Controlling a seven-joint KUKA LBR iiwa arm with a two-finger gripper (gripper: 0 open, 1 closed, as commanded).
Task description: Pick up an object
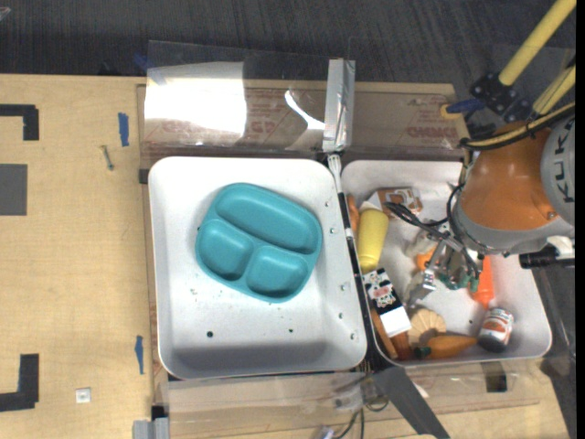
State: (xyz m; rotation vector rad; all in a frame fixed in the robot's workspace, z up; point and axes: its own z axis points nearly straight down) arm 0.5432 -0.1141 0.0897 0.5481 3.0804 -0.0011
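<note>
A pale wooden desk (64,273) carries two shallow white bins side by side, with dark floor beyond. The left bin (183,337) holds a teal divided tray (259,240). The right bin (535,332) is cluttered: a yellow bottle (372,236), a black-and-white box (380,291), a small can (494,327), an orange carrot-like piece (450,344) and a thin orange stick (483,282).

The jaws (437,271) hang low over the middle of the right bin, under the arm's orange band; whether they are spread or closed I cannot tell (the metal tangle there is too busy), and nothing visibly sits between them.

The likeliest target seems the yellow bottle, lying just to the camera's left of the jaws. Its long axis runs roughly up and down the picture, cap end toward the far rim, so a grip across its width looks best.
</note>
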